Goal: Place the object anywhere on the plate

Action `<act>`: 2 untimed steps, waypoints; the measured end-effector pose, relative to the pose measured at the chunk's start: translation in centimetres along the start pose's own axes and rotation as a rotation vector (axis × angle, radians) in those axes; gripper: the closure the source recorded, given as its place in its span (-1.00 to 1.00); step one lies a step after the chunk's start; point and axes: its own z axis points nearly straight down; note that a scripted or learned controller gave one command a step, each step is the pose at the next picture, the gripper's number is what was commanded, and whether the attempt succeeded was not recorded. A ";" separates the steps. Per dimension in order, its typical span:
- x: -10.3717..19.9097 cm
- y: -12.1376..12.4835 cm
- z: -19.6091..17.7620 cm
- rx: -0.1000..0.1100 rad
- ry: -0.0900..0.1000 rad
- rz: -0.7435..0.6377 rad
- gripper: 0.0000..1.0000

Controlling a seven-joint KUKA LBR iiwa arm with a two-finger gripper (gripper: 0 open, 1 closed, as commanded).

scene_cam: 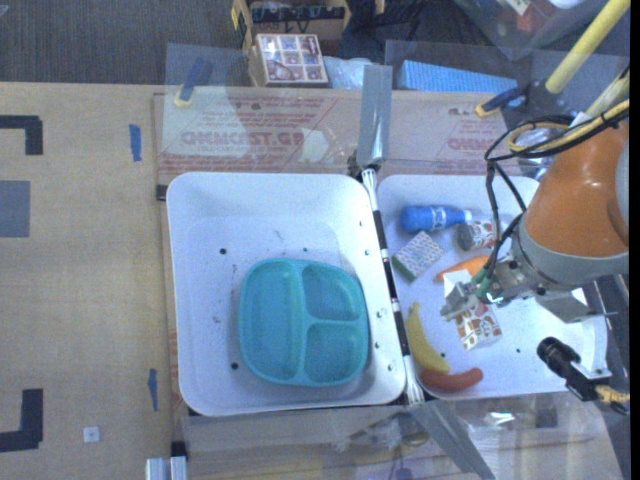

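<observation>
In the right bin (560, 368) a banana (422, 345) lies with its long axis running front to back, beyond it the end effector (462, 300) hovers, finger state unclear, while the teal plate (302, 321) sits in the left bin (200, 268).

Even, bright overhead light. White bins (270, 198) near overexposed, shadows soft. Mild glare on clear sheet, frame top. Slight overall softness.
</observation>
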 end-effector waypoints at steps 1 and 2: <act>5.8 6.1 1.0 -0.002 -0.001 -0.061 1.00; 14.5 4.0 1.1 0.002 0.002 -0.251 1.00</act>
